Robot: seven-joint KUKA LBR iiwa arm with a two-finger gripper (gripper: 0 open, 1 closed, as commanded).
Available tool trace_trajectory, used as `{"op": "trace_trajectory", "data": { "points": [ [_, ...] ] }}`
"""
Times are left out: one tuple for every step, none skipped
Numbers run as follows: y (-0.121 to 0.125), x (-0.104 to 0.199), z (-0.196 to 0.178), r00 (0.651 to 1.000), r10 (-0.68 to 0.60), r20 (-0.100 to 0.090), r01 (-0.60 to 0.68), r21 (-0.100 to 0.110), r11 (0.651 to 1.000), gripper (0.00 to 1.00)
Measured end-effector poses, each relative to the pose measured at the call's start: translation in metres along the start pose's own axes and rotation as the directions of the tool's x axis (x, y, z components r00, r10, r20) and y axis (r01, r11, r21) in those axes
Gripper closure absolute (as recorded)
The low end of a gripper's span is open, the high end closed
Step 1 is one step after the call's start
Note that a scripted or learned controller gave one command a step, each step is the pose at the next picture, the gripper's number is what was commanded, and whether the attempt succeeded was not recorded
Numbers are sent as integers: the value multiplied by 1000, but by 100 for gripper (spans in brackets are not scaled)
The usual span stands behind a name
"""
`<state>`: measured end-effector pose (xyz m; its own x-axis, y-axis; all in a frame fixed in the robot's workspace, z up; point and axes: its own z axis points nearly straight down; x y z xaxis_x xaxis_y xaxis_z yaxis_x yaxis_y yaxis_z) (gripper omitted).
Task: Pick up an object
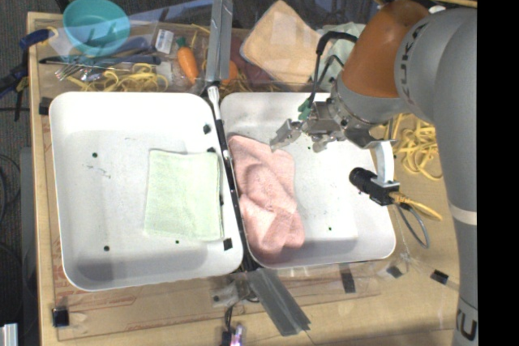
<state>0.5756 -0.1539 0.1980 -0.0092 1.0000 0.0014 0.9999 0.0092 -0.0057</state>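
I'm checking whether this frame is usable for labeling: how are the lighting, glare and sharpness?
Camera view: lighting is even and soft, with a faint shadow in the left bin's lower corner; the white bins look bright but keep detail; the green cloth and pink cloth read clearly; the gripper is slightly soft, its fingers hard to resolve.

Pink cloth (266, 192): soft terry-like fabric, crumpled and bunched into elongated heap. Lies in right bin (357, 235), against its left wall, running from upper-left area near the wall down toward bin's near edge. Folds and ridges visible; lower end rounded and thicker.

Pale green cloth (183, 194): folded flat into neat rectangle, smooth. Lies in left bin (81, 174), right of bin's centre, its right edge close along bin's right wall, long side running from far to near.
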Motion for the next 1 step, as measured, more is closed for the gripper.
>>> {"op": "trace_trajectory", "data": {
  "points": [
    [1, -17, 77, 996, -86, 0, 86, -1, 996, 0]
  ]
}}
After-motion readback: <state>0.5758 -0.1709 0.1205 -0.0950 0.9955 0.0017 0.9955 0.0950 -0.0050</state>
